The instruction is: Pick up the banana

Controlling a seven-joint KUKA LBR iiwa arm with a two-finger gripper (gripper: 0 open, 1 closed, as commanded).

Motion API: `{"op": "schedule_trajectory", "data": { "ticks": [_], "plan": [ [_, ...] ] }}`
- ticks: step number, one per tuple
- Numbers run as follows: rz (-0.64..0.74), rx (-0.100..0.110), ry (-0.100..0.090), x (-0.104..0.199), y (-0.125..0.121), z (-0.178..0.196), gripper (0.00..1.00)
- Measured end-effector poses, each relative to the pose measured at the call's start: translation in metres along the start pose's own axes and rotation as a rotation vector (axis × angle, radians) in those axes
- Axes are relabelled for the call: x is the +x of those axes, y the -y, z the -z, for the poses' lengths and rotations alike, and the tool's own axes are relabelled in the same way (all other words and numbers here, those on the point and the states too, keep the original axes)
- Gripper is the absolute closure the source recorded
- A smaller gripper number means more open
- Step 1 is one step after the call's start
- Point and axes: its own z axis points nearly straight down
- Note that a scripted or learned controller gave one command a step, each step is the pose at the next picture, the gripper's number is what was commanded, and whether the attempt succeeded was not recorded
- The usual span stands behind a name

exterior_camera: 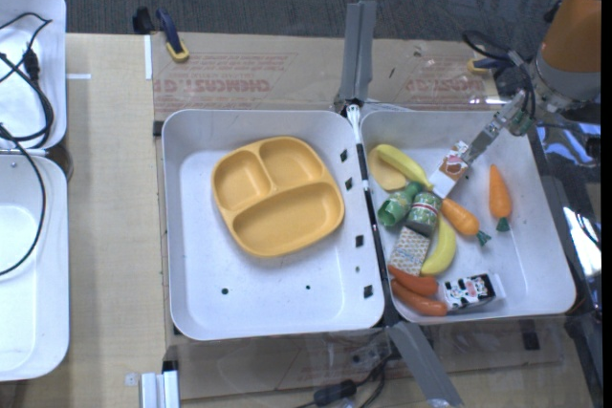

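Two yellow bananas lie in the right bin (545,253). One banana (403,164) curves along the bin's upper left, and the other banana (442,246) lies lower, against a small can (424,213). The arm, with its orange band (574,29), comes in from the top right. My gripper (490,137) slants down-left over the bin's upper part, to the right of the upper banana and apart from it. Its tip is just above a small orange and white packet (453,165). I see nothing held in it.
The right bin also holds two carrots (499,191) (459,217), a green item (396,206), a patterned box (409,251), red sausages (417,289) and a small carton (473,289). The left bin (191,253) holds a yellow divided plate (277,196). A divider (359,148) separates the bins.
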Motion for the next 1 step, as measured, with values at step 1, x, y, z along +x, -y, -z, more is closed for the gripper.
{"op": "schedule_trajectory", "data": {
  "ticks": [1],
  "plan": [
    [0.092,0.000,-0.002,0.0818,-0.0330,-0.0527,0.00]
  ]
}}
